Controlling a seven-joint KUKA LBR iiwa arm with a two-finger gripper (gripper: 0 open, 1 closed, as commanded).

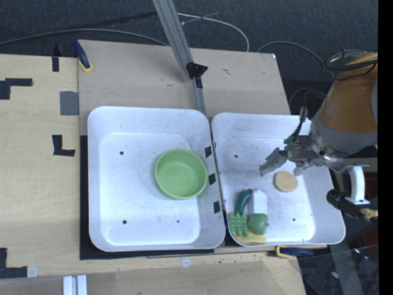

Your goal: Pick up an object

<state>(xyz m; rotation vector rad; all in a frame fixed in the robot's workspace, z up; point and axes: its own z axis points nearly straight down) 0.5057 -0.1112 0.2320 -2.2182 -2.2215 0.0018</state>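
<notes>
Dark carpet with loose cables is seen behind the bench (141, 78), which is covered with a tan board and a lighter wood-pattern panel on the left side. Two shallow white bins are placed side by side on it. In the left bin (110, 183) a green bowl (180, 174) is standing upright, near the right wall of this bin, with nothing inside it.

In the right bin (301, 226) several small things are found. A round tan disc (285, 181) is lying flat about the middle of the bin. At the front left corner a small group is gathered: a dark green curved piece (244, 200), a white bottle-like object (260, 200), a green round toy (258, 223) and a light green ridged toy (238, 224), which are touching or nearly touching each other. What exactly the toys are cannot be told.

From the right the grey arm with its orange band (350, 103) is reaching in above the right bin. The gripper (279, 161) is held just above and to the left of the tan disc, close to it, but contact cannot be judged. The jaws are seen spread apart, pointing to the left, and nothing is held between them.

A grey metal pole (175, 32) is leaning across the back of the bench, ending with a black clamp (196, 70) near the place where both bins meet.
</notes>
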